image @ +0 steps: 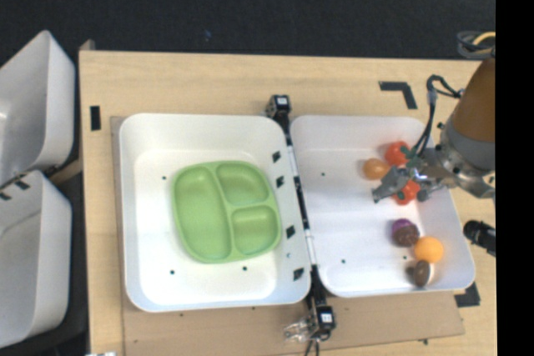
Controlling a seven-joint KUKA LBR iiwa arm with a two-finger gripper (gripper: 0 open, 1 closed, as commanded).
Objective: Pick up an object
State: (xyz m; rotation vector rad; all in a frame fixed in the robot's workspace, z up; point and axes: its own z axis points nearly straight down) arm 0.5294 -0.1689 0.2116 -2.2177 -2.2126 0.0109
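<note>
Red fruit [395,152] in the right bin [350,263] sits by our end effector [399,184]. We cannot tell its grip; nothing looks lifted, so the pick remains.

No readable text, label or number appears on anything here

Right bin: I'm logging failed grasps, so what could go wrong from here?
1. The pincer sits among crowded pieces: a red piece, an orange-brown one and another red piece. It may nudge them or catch two.
2. They look rounded, so one could roll off across the right bin.
</note>
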